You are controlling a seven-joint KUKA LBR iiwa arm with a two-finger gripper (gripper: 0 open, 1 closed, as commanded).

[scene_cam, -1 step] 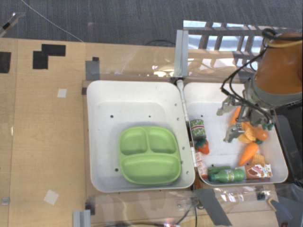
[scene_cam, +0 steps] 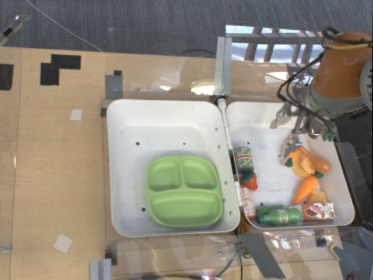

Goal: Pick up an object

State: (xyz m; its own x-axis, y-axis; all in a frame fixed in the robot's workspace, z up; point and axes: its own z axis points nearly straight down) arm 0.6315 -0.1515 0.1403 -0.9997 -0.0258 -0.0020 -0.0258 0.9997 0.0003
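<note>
The claw (scene_cam: 291,146) hangs low over the right bin (scene_cam: 265,121), its tips just beside an orange toy piece (scene_cam: 309,162) at their lower right. How far it is open cannot be told. A carrot (scene_cam: 306,188) lies further below.

Even, bright overhead light; bins (scene_cam: 175,121) near-white, soft faint shadows. Glare patch on desk (scene_cam: 203,88) above bins, reflections along bottom edge. Slight softness overall; arm (scene_cam: 344,63) a little blurred

Arm reaches down (from the right), pincer (scene_cam: 291,146) lowered.
</note>
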